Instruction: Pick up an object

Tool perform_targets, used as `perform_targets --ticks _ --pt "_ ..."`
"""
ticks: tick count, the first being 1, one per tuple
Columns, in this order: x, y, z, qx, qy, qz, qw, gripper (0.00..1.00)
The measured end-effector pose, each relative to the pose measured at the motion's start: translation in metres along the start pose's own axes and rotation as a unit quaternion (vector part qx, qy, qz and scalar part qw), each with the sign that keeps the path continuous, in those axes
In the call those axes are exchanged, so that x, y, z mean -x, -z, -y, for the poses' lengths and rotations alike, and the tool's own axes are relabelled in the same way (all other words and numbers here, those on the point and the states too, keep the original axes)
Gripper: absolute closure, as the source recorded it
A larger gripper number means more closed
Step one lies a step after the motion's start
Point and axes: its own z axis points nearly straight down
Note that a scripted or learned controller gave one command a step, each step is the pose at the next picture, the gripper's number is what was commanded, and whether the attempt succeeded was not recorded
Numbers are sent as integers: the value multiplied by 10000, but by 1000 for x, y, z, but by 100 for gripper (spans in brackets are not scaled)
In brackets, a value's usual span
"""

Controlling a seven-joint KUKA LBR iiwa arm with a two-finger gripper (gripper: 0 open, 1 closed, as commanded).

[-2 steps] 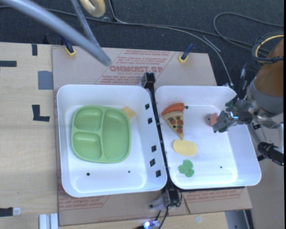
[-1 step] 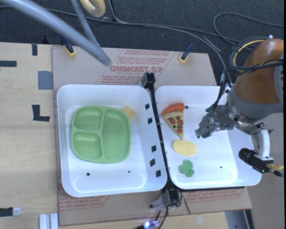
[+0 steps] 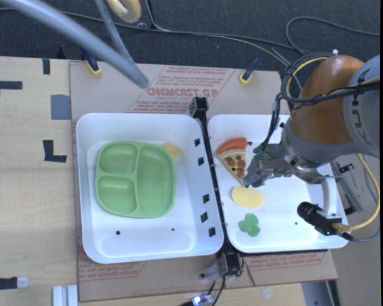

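My gripper (image 3: 247, 182) hangs over the right bin (image 3: 287, 231), its tip touching the upper edge of one yellow disc (image 3: 247, 198) and just beside one pizza slice (image 3: 234, 159); whether it pinches anything, I cannot tell. One green broccoli piece (image 3: 249, 225) lies below. Left bin (image 3: 89, 171): one green divided plate (image 3: 135, 178). Cardboard (image 3: 179, 88) lettering reads "CHEMCAST GP".

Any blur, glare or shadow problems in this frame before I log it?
Camera view: a blurred grey bar crosses the top left, out of focus. The bins are evenly lit, no strong glare. The gripper is soft and dark; the pizza slice and green tray read clearly.
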Motion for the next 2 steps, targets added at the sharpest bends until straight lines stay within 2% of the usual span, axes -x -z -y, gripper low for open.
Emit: perform_targets --ticks 1,2 --pt "-54 -6 9 -2 7 0 10000 100" --pt "-97 -12 7 1 4 2 10000 100"
